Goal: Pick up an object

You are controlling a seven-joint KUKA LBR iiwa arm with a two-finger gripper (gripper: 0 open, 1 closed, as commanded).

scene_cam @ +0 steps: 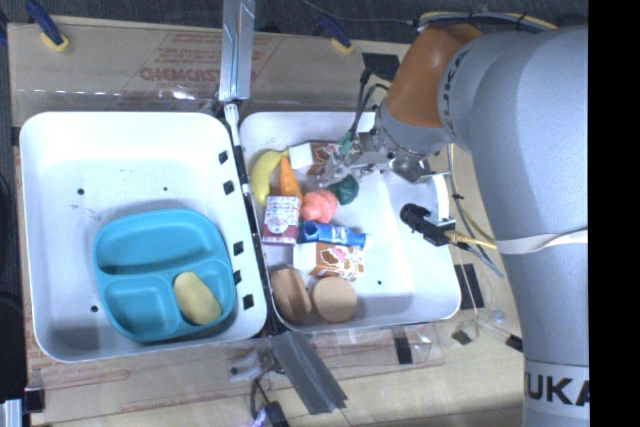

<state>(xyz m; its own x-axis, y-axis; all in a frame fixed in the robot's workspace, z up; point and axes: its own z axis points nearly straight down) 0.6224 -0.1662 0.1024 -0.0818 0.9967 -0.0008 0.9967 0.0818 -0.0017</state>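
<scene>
- The left bin [40,215] holds a blue divided tray [150,245], and a yellow potato-shaped piece [197,297] lies in the tray's lower right compartment; the tray sits toward the front wall, so the back part of this bin is bare white floor
- A grey metal bar [236,45] stands over the place where the two bins meet, and the black clips along the divider seem to keep the two walls together
- The right bin [420,285] carries all the crowded things, pushed to its left side: a banana [263,173] and an orange carrot-like piece [288,177] at the back, a small pink-and-white packet [282,215], a pink round piece [319,206], a blue-and-white carton [333,234] lying flat, a printed packet [337,260], and two brown bun-like rounds [312,297] against the front wall
- These things touch each other, so I judge that any pick in the heap risks pushing a neighbour
- The gripper [345,167] is low at the back of the right bin, just beside a dark green piece [346,188] and near the pink round piece; I cannot tell its state, because its tip is small and mixed with the objects
- No object is seen lifted, so the task's thing, probably the green or the pink piece, is in the bin
- The right half of this bin is open floor, which gives room to move; the back wall is close to the wrist
</scene>
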